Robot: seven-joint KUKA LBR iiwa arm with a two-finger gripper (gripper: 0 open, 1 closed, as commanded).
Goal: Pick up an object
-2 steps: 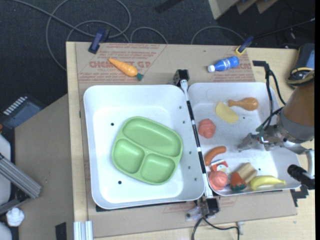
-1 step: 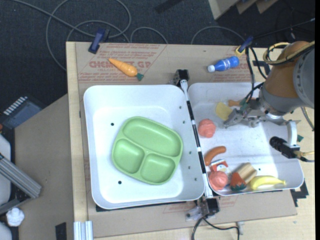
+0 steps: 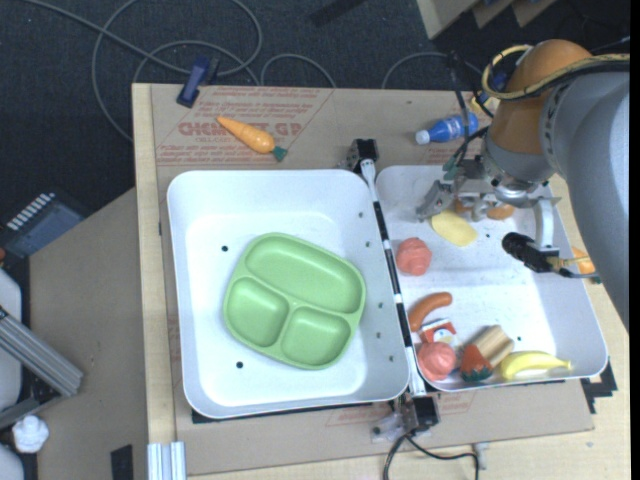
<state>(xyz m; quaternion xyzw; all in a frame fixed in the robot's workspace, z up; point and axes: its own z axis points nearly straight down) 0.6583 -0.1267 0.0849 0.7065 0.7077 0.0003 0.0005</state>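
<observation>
My gripper (image 3: 466, 198) hangs low over the back of the right bin (image 3: 570, 308), just behind a pale yellow piece (image 3: 455, 231). Whether it touches that piece cannot be told. A pink ball-like fruit (image 3: 413, 257) lies near the bin's left wall. Toward the front lie an orange-red sausage (image 3: 430, 308), a red round toy (image 3: 436, 359), a wooden block (image 3: 490, 343) and a yellow banana (image 3: 535, 366).
The left bin (image 3: 200, 218) holds a green divided plate (image 3: 293, 299). On the cardboard behind the bins lie a toy carrot (image 3: 250, 135) and a blue bottle (image 3: 448, 128). The grey arm (image 3: 595, 138) covers the right bin's back right corner.
</observation>
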